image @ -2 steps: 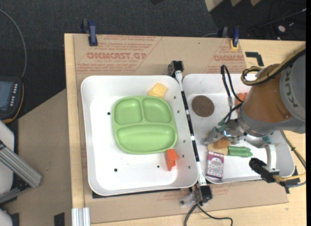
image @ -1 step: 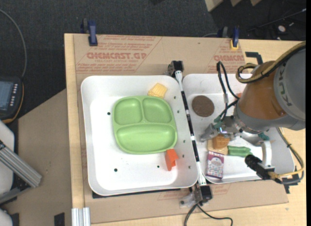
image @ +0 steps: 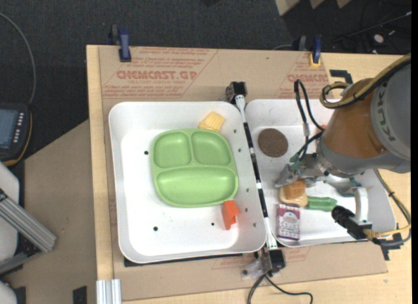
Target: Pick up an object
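Arm reaches from right into right bin [image: 385, 221]; gripper [image: 295, 177] sits low just over a tan bun [image: 294, 194], likely lining up a grab. Can't tell its state. Green item [image: 320, 203] & pink packet [image: 289, 222] lie beside bun.

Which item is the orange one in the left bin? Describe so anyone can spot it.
Start at the left bin, which holds a green divided plate. Just off the plate's lower right corner stands the small orange block. The yellow piece lies above the plate instead.
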`<state>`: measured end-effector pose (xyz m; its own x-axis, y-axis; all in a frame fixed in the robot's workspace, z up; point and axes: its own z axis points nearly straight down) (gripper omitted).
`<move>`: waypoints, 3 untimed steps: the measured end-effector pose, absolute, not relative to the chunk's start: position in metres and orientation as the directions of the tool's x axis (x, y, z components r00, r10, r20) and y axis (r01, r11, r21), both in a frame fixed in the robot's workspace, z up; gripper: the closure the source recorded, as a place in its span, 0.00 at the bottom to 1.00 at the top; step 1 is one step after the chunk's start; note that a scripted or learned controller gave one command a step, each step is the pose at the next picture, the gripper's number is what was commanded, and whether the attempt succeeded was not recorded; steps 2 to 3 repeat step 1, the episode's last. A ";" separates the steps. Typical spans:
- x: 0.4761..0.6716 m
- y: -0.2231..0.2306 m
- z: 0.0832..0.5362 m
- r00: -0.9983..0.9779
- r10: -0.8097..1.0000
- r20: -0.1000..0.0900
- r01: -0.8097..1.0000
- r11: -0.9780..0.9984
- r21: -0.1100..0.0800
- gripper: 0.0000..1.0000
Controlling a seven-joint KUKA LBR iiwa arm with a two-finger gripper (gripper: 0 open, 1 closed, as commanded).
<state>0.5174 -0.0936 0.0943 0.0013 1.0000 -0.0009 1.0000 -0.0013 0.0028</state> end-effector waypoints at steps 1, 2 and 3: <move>0.572 -0.049 0.191 -0.007 1.000 0.000 1.000 0.007 0.014 1.00; 0.572 -0.049 0.191 -0.007 1.000 0.000 1.000 0.007 0.014 1.00; 0.572 -0.049 0.191 -0.007 1.000 0.000 1.000 0.007 0.014 1.00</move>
